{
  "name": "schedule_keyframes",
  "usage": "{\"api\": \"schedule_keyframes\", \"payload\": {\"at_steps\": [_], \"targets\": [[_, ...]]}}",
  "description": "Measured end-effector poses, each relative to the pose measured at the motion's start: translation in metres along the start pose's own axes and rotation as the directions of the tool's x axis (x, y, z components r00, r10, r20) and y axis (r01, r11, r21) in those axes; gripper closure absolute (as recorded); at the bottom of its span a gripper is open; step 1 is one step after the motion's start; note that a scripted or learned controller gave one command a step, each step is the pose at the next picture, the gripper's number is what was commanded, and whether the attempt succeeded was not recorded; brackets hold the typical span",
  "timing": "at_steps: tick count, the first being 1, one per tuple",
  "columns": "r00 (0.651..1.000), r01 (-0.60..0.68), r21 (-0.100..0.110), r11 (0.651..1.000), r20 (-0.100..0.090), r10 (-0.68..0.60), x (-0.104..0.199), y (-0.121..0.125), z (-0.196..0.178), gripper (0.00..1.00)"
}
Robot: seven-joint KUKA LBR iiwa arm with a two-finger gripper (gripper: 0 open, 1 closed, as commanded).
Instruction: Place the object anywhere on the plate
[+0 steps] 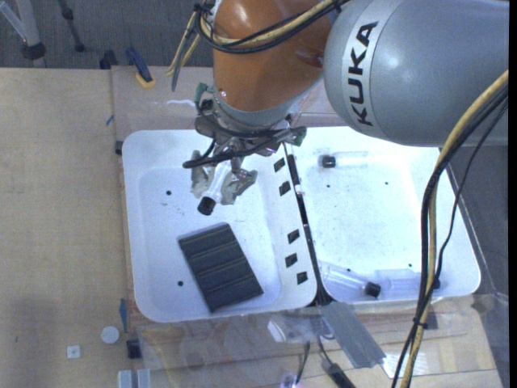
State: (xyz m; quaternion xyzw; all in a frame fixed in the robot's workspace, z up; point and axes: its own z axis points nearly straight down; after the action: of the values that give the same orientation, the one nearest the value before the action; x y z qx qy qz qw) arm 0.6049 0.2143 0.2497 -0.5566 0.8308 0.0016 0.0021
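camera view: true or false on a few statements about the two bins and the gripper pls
1. The dark ribbed plate lies in the view's left bin. True.
2. The gripper hangs over the right bin. False: it is over the left bin, past the plate's far end.
3. A clear tube rests on the plate. False: nothing lies on the plate.
4. Two clear tubes with black ends lie in the right bin, the far tube and the near tube. True.

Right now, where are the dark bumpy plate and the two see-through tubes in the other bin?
dark ribbed plate [220, 267]: camera view, middle of its top.
back clear tube [349, 159]: camera view, its clear body.
front clear tube [349, 280]: camera view, its clear body.
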Motion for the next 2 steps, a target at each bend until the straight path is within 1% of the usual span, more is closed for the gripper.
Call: {"api": "schedule_keyframes", "payload": {"at_steps": [1,2], "targets": [[0.978,-0.207,0.001,0.978,0.001,0.207,-0.021,-0.058,0.138,1.00],[0.994,-0.108,0.000,0.994,-0.004,0.108,0.079,0.085,0.106,1.00]]}}
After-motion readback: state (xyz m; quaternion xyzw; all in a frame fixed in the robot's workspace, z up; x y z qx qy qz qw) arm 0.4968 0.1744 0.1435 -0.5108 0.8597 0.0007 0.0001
